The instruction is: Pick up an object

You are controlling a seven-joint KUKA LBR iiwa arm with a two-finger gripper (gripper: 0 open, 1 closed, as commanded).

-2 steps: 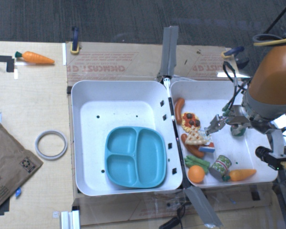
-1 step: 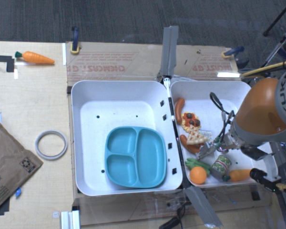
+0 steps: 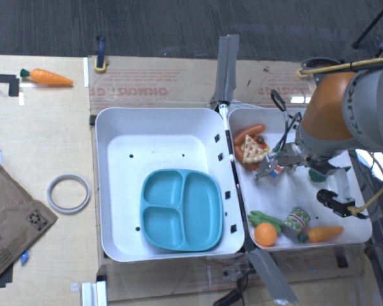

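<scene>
Pizza slice (image 3: pixel 253 148) in right bin (image 3: pixel 364 231), just left of fingers (image 3: pixel 268 169)

A pale wooden desk (image 3: pixel 38 145) meets dark grey carpet (image 3: pixel 166 14) along its far edge. A flattened cardboard sheet (image 3: pixel 159 81) covers the desk's middle, and a brown cardboard box (image 3: pixel 9 225) juts in at left.
</scene>
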